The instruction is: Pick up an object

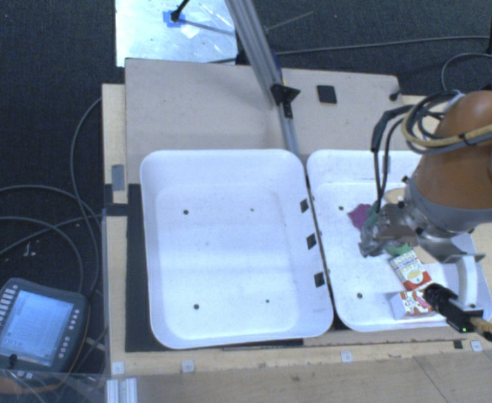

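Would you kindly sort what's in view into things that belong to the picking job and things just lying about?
For the job: hand; purple item; yellow-green packet; red-and-white packet; right bin.

Lying about: left bin; handheld screen; floor cables.

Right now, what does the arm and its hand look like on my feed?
The arm shows a rounded orange band over grey casing, with black and yellowish cables looping beside it. The hand is a small dark grey metal unit.
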Robot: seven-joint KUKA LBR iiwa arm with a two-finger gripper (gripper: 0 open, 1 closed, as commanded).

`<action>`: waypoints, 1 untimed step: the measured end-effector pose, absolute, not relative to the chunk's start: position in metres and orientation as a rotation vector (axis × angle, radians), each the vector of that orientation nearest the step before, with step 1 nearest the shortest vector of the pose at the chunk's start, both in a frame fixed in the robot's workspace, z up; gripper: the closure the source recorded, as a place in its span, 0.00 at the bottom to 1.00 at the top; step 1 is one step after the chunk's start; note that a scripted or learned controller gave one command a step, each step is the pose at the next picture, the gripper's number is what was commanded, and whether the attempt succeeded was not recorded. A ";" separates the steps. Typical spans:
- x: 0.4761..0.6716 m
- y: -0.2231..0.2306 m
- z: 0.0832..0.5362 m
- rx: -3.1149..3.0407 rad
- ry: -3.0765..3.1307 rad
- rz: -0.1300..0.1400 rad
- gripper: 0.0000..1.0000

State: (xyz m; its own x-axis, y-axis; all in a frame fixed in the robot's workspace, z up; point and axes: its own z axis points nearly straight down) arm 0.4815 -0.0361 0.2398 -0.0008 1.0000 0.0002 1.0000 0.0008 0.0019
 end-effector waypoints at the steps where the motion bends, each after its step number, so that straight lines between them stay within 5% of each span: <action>1: 0.530 -0.086 0.326 2.219 2.214 0.007 1.00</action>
